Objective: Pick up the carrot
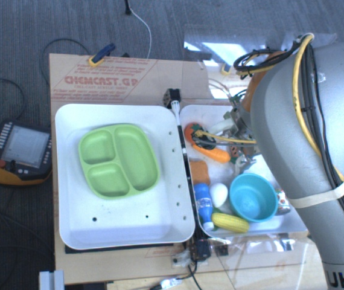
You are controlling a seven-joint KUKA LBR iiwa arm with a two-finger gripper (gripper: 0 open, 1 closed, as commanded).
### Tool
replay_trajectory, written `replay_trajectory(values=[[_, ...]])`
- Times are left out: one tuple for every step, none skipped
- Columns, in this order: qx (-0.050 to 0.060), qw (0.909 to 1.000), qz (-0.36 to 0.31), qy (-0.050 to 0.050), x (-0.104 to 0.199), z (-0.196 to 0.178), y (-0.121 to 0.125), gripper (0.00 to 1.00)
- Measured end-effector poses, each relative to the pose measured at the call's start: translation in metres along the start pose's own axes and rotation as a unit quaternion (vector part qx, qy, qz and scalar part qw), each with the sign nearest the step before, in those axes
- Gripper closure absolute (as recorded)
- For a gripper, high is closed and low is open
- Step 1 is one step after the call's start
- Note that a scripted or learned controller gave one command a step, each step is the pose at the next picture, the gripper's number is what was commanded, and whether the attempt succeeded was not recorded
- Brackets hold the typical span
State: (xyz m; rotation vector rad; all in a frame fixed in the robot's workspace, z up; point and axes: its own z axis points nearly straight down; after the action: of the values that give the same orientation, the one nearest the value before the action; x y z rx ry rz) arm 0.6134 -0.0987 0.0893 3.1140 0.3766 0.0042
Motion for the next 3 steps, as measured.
replay_trajectory(values=[[-0.007, 0.9996, 0.016, 0.023, -0.046, -0.007, -0.004, 0.0], [0.0, 0.9998, -0.019, 0.002, 0.024, 0.0, 0.04, 0.0], [0.0, 0.9998, 0.018, 0.0, -0.01, -0.001, 0.001, 0.0]])
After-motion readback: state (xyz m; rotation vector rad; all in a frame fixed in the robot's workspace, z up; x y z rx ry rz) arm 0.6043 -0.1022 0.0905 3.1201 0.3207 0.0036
